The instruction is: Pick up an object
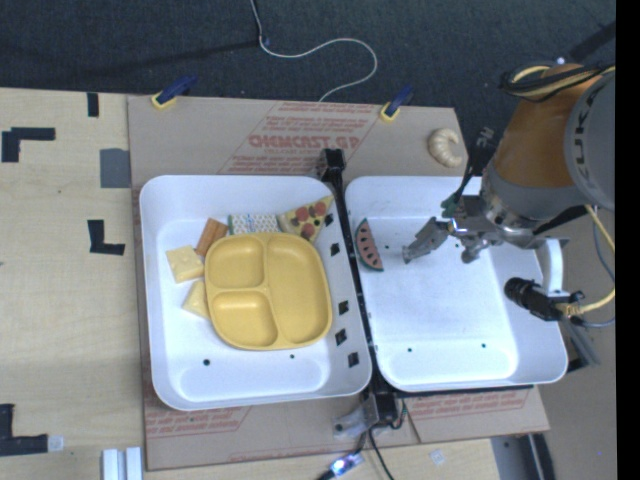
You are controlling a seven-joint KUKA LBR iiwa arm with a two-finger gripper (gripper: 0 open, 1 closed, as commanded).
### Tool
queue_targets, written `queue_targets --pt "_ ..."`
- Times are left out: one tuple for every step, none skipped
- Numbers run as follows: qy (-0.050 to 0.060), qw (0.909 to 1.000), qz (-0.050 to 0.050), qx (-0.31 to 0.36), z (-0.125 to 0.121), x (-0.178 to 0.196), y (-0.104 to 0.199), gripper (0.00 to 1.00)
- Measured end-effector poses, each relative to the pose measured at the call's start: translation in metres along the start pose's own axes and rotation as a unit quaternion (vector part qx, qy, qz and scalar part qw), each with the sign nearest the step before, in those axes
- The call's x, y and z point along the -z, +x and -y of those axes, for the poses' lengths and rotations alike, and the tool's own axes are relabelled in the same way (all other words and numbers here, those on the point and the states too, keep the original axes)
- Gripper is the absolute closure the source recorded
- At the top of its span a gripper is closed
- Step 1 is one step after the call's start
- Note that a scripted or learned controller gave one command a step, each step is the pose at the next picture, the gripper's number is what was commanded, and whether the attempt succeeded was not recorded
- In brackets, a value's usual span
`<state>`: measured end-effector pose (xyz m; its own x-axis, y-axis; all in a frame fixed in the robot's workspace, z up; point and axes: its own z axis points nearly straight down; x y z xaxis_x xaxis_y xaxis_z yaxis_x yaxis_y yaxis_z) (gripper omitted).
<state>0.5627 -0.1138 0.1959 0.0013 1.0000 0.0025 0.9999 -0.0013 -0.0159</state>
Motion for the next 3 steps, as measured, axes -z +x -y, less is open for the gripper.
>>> queue_targets --pt "-0.007 1.0 0.001 0.002 -0.003 0.008 0.0 0.0" --pt "-0.005 1.0 0.001 0.002 0.005 -0.044 0.008 0.0" --pt "-0.004 1.0 0.001 0.001 0.008 -0.103 0.018 0.0"
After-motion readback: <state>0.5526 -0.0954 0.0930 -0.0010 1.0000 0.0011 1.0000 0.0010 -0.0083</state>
